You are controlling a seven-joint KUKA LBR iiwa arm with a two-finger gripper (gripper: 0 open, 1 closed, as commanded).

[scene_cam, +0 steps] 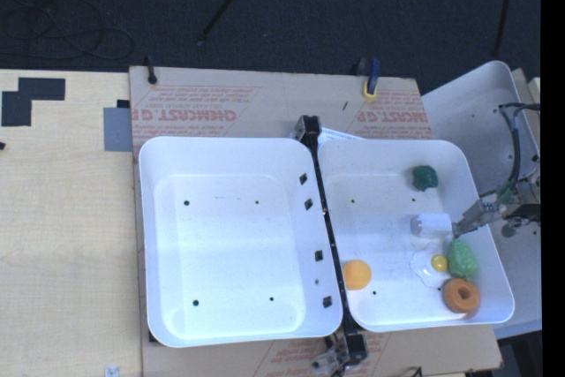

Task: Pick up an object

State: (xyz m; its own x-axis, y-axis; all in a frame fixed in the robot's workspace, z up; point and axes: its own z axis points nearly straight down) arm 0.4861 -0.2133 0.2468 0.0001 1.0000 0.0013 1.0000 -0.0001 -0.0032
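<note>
The right bin (388, 163) holds several small objects. A dark green lump (425, 177) lies at its back right and an orange ball (357, 275) near its front left. A pale whitish piece (431, 225) sits by the right wall. In front of that piece are a fried-egg toy (433, 265), a light green lump (462, 259) and a brown doughnut (461, 295). My gripper (464, 225) reaches in over the bin's right rim, its tip just right of the whitish piece and above the light green lump. Nothing is visibly held.
The left bin (150, 216) stands beside the right one, with a black clamp strip (320, 225) along their shared edge. Both rest on a cardboard sheet (221, 106). The arm's pale body (485, 106) and cables (516, 146) stand at the right.
</note>
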